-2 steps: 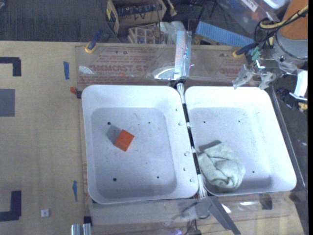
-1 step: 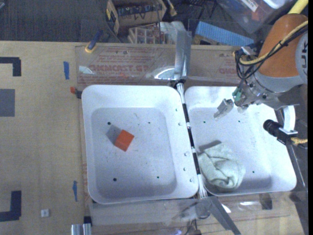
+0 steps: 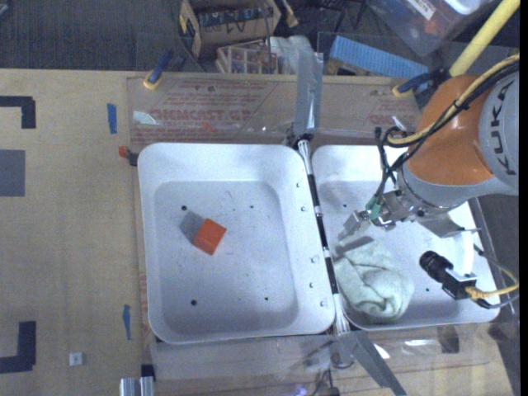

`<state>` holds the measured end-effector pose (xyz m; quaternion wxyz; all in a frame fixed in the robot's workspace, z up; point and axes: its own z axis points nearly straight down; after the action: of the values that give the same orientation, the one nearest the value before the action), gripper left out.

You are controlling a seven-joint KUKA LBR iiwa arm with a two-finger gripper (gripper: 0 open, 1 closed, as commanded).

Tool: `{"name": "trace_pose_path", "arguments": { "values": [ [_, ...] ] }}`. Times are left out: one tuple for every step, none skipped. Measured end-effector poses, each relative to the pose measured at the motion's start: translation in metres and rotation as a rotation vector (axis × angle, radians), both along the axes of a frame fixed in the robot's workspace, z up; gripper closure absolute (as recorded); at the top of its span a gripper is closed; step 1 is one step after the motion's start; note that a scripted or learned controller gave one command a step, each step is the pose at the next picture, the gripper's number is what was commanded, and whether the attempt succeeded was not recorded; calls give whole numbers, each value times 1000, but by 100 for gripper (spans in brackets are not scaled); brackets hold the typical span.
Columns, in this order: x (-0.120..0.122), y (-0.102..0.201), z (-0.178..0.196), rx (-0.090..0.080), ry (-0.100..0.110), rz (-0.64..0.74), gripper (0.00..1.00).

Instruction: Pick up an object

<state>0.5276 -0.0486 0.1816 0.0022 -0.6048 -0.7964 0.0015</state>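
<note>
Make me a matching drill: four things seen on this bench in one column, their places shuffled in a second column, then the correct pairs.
Things
1. orange block
2. crumpled white cloth
3. hand
4. blue tape strip

Places
A. over the right bin, just above the cloth
B. on the wooden bench, left of both bins
C. on the floor of the left bin
D. at the near edge of the right bin

Pairs: 1-C, 2-D, 3-A, 4-B
</note>
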Motion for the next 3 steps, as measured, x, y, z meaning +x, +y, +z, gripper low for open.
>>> {"name": "trace_pose_path", "arguments": {
  "values": [
    [77, -5, 32, -1, -6, 165, 0],
    [40, 48, 0, 0, -1, 134, 0],
    [-11, 79, 0, 0, 2, -35, 0]
  ]
}}
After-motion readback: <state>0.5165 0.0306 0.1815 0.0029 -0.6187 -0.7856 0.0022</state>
